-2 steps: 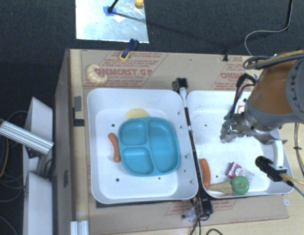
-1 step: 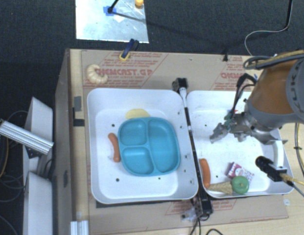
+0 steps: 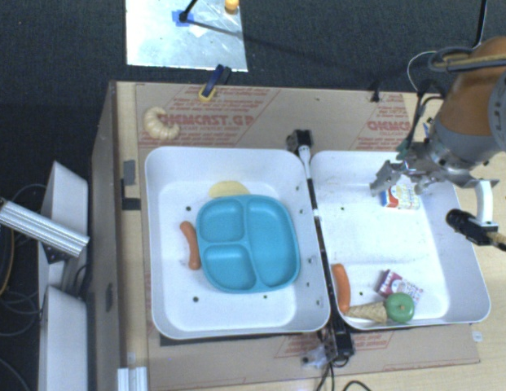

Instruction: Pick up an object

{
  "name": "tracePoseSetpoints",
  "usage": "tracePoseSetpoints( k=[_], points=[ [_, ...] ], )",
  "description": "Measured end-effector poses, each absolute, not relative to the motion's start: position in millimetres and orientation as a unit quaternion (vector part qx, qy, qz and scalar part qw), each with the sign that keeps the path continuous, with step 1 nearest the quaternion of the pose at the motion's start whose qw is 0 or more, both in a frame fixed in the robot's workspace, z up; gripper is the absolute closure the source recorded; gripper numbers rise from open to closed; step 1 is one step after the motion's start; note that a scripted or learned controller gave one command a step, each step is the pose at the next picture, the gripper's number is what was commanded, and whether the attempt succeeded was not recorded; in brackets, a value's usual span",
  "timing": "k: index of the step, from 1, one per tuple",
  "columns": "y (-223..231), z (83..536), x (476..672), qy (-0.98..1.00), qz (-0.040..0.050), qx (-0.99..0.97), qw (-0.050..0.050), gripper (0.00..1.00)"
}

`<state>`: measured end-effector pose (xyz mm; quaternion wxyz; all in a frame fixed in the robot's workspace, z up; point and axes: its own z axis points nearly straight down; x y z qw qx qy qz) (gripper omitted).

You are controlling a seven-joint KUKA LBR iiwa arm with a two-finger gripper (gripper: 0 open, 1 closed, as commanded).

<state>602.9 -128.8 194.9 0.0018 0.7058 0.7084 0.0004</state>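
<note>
The claw (image 3: 397,177) hangs low over the right bin (image 3: 448,243), right above a small red-and-white packet (image 3: 402,198); I cannot tell how wide it stands.

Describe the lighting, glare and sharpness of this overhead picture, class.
Camera view: even, soft light with faint shadows; the left bin and right bin look bright, nearly washed out; the blue tray is fairly sharp; the gripper looks slightly blurred.

Grey arm (image 3: 468,133) (orange band), seemingly cabled.
</note>
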Motion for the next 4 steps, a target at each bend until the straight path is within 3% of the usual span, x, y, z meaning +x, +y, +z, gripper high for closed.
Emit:
tracePoseSetpoints(
  k=[1,2,3,4],
  points=[
    [-142.3,142.6,608.7,0.708,-0.0003,0.706,0.001,0.00],
    [-173.2,104.4,642.7,0.708,0.0000,0.706,0.001,0.00],
    [-190.9,116.4,651.1,0.708,0.0007,0.706,0.002,0.00],
    [-160.3,96.4,619.9,0.708,0.0004,0.706,0.000,0.00]
  ],
)
